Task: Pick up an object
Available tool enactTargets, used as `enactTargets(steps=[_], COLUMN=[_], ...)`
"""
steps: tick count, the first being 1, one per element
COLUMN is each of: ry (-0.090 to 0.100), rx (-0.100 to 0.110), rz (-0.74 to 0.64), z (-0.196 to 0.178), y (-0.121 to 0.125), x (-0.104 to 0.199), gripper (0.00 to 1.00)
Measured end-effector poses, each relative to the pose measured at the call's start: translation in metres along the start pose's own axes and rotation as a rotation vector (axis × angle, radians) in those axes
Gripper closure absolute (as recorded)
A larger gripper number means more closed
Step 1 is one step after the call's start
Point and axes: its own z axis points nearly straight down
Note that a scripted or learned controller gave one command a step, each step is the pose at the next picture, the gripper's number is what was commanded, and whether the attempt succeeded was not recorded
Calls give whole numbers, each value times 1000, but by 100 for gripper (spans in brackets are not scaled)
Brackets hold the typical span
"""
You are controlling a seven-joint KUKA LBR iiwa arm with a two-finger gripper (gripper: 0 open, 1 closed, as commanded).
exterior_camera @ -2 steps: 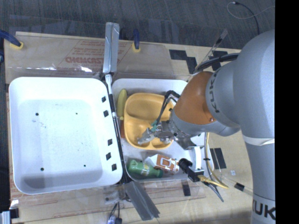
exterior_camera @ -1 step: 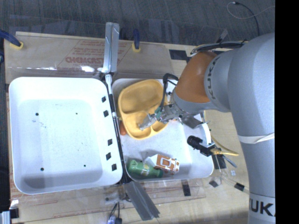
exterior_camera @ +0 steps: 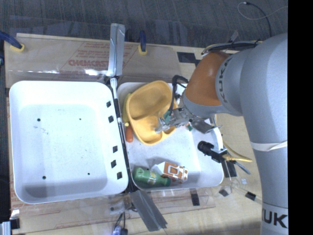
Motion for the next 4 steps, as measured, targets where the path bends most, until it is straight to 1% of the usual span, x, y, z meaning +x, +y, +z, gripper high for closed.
enactTargets(steps=[1,2,3,4], ry=[-1,-2,-2,3], rx=[1,-1,-1,-6], rz=[-54,-231,-313,93], z=[-124,-102,-51,-1], y=[72,-15,7,28], x=[13,5,-21,-71], gripper=[100,100,100,100])
